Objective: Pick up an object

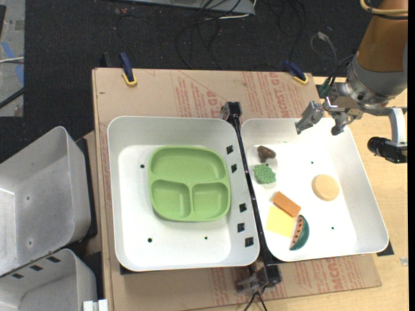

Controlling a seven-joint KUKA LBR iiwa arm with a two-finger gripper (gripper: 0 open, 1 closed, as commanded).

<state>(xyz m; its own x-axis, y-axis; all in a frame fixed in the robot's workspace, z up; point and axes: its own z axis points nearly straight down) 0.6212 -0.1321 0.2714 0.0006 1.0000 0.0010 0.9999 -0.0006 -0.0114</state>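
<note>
1. Objects in the right bin (363,193): a brown lump (266,152), a green pad (264,173), a tan disc (325,187), an orange block (286,204), a yellow block (281,222) and a melon slice (299,232). All lie below and left of the claw (324,118), well apart from it; the lump and the disc are nearest.
2. Appearance: the lump is small, dark and rounded. The pad is textured and roughly square. The disc is pale and round. The orange block overlaps the upper edge of the yellow one, and the slice, curved with a green rim and reddish face, touches the yellow block's right side.
3. Claw: open, its two fingers spread, gripping nothing, above the bin's upper right corner.
4. Left bin (123,173): holds a green three-part tray (189,183).
5. Surroundings: both bins rest on a board-covered counter (181,89), with black clips along the seam between them.
6. Limits: the arm (382,37) is cut off at the top right; the lump's form is too small to make out.
</note>
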